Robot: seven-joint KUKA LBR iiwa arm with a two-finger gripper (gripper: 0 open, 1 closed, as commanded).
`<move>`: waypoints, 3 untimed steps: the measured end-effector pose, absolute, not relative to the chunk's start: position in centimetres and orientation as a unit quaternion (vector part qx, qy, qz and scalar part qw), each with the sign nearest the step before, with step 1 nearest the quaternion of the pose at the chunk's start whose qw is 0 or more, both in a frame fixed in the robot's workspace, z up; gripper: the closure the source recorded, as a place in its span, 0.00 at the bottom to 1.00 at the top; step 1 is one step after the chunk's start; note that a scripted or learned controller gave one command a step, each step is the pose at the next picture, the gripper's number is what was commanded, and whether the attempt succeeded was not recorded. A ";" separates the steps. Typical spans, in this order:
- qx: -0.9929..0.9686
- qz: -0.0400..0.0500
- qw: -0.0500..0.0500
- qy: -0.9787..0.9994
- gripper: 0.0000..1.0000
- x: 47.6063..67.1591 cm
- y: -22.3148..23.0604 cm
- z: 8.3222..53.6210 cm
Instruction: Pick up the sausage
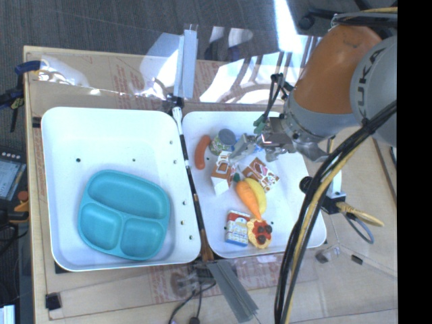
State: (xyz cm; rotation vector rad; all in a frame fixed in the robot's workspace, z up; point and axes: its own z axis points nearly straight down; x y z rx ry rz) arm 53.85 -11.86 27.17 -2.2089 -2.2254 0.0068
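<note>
The metal two-finger gripper (253, 142) hangs over the upper middle of the right-hand shallow white bin (307, 231), at the end of the grey arm with its orange band (341, 59) that comes in from the right. Whether the gripper is wide, narrow or closed on anything cannot be told: its tip is lost among glare and the clutter of items directly under it.

Taking the gripper as the landmark, the reddish-orange toy sausage (201, 152) lies to its left, a short, slightly curved piece set nearly upright in the picture, close to the bin's left wall and apart from the gripper. Between sausage and gripper sits a small round grey-blue can (225, 140) with a greenish label. Just below the gripper are a brown and white packet (223, 169) and a red-brown patterned packet (262, 173). Further below lie an orange toy carrot (248, 198) and a yellow toy banana (259, 192), side by side and touching. Beyond them, near the bin's lower edge, are a small red, white and blue carton (236, 229) and a yellow pastry topped with red berries (260, 233).

Well to the left of the gripper, past the divide between the bins, the left-hand shallow white bin (101, 130) holds a turquoise plastic plate with three compartments (123, 214). Thick black and yellow cables (304, 235) hang down to the gripper's lower right, crossing the right bin's corner.
</note>
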 end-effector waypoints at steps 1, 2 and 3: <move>-0.674 0.002 0.003 -0.739 0.00 53.4 -16.4 18.4; -0.650 0.001 0.003 -0.760 0.00 50.0 -21.1 10.5; -0.648 0.002 0.002 -0.762 1.00 50.1 -21.1 11.6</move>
